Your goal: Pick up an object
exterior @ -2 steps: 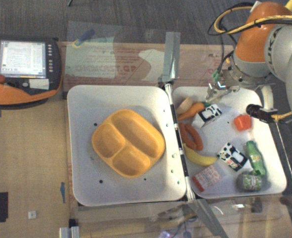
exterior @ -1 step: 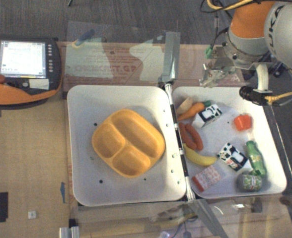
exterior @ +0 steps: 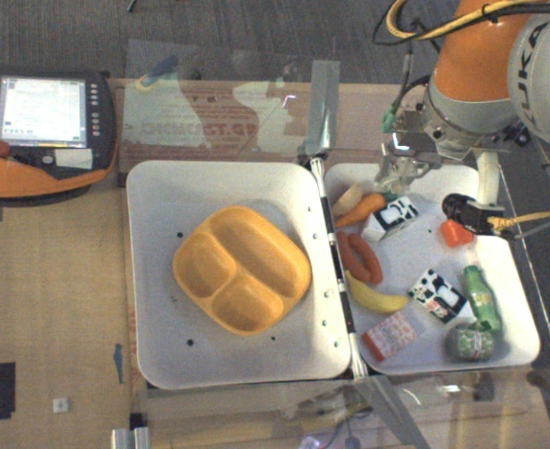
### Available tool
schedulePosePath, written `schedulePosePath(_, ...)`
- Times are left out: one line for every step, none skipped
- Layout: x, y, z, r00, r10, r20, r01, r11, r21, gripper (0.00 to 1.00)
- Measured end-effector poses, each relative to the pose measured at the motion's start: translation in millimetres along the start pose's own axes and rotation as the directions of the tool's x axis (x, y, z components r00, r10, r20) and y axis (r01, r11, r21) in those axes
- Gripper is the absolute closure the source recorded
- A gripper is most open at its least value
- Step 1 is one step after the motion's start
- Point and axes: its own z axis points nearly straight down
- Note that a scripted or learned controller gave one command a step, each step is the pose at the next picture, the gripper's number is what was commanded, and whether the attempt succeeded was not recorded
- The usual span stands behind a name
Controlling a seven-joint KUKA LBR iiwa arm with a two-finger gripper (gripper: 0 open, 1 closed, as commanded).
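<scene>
While the pincer (exterior: 398, 171) is hovering at the right bin's (exterior: 523, 293) far edge, its state cannot be told. Nearest is the carrot (exterior: 361, 210), lying just below-left, its long axis slanting toward the divider.

Robot lab — teach pendant (exterior: 41, 129), white bins (exterior: 153, 195) of toys.
</scene>
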Motion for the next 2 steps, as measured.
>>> schedulePosePath(112, -14, -39, 0.983, -0.183, 0.0, 0.183, 0.983, -0.004, 1.0)
schedulePosePath(131, -54, 7, 0.996, -0.085, 0.0, 0.085, 0.996, 0.001, 1.0)
